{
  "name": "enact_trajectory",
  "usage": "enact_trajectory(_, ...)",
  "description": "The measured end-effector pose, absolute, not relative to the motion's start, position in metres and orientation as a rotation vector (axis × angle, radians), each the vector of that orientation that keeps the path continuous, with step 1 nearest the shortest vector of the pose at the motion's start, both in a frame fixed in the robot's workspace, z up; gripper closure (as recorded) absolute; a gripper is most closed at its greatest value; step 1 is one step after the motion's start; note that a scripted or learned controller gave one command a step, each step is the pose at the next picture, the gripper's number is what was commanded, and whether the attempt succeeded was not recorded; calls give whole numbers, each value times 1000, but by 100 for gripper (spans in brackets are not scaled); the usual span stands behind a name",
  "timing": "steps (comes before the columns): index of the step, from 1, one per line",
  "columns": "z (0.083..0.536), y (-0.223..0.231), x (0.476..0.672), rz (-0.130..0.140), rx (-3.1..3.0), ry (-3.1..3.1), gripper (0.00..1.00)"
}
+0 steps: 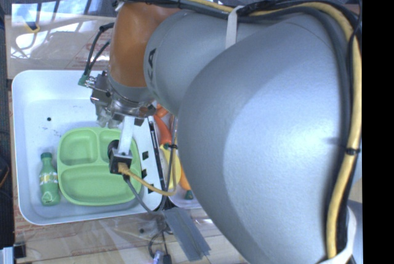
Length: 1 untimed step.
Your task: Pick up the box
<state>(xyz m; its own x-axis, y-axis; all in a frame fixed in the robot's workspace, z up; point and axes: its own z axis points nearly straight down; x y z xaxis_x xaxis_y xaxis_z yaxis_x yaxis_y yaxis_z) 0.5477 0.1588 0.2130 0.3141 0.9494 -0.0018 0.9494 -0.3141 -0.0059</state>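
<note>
The arm point(265, 133) hogs the frame, so I'd back it off for a proper look before committing to any grab. The tool point(114, 110) hangs over the top edge of the green divided plate point(86, 186), and I can't tell if it's open or holding anything. Can't place the box either, maybe it's under the arm. The left bin point(24, 96) holds that plate, with a green bottle point(48, 180) just left of it and something orange point(163, 124) off its right.
</note>
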Motion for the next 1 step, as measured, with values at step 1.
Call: enact_trajectory(1,222,160,547,14,-2533,-1848,100)
